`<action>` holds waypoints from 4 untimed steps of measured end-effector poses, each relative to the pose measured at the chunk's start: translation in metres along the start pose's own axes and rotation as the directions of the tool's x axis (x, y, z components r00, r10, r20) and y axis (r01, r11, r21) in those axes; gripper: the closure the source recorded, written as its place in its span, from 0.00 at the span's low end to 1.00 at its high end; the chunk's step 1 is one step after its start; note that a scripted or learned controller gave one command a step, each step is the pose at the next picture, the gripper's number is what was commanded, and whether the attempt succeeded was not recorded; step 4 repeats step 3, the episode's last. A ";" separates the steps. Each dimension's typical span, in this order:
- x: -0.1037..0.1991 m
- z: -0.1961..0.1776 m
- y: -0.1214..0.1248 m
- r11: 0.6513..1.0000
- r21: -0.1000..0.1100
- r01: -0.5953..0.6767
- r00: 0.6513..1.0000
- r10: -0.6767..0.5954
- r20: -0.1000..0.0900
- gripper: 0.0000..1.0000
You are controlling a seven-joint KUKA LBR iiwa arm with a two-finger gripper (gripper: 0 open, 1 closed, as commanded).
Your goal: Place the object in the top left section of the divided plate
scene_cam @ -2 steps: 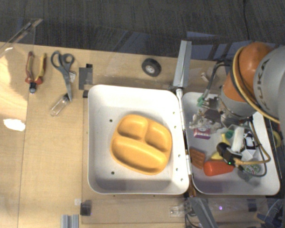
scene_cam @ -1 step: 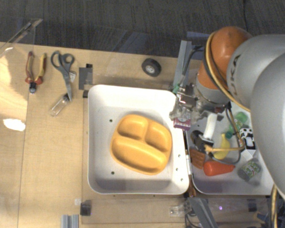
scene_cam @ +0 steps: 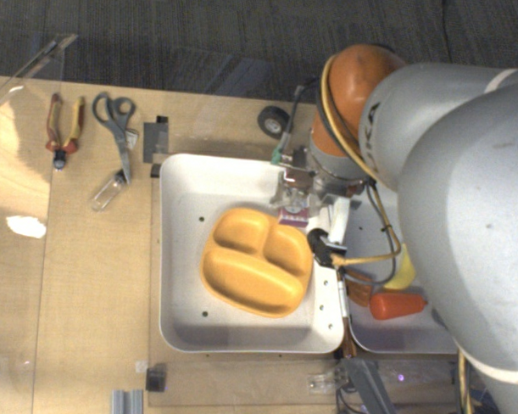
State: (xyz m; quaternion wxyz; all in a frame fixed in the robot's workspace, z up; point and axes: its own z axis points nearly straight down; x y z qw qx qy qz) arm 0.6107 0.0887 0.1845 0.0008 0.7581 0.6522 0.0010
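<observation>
A yellow divided plate (scene_cam: 255, 263) lies in the left white bin (scene_cam: 180, 242), with two small sections at its top and one long section below. My gripper (scene_cam: 294, 203) hangs over the plate's upper right rim, above the edge of the top right section. A small maroon object (scene_cam: 293, 217) shows at its fingertips, held between them just over the rim. The top left section (scene_cam: 239, 230) sits to the left of the gripper, and nothing lies in it. The grey arm with its orange band (scene_cam: 352, 86) covers much of the right side.
The right bin (scene_cam: 382, 338) holds an orange-red piece (scene_cam: 398, 304), a yellow piece (scene_cam: 401, 276) and a brown one (scene_cam: 359, 291), partly under the arm. Pliers (scene_cam: 62, 129), scissors (scene_cam: 117, 131), a black block (scene_cam: 156, 137) and a small wheel (scene_cam: 273, 120) lie on the bench.
</observation>
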 end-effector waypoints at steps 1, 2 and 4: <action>0.051 -0.020 -0.015 0.983 -0.002 0.185 0.983 -0.185 -0.001 1.00; 0.064 -0.016 -0.056 0.977 -0.001 0.213 0.977 -0.213 -0.001 1.00; 0.064 -0.016 -0.056 0.977 -0.001 0.213 0.977 -0.213 -0.001 0.00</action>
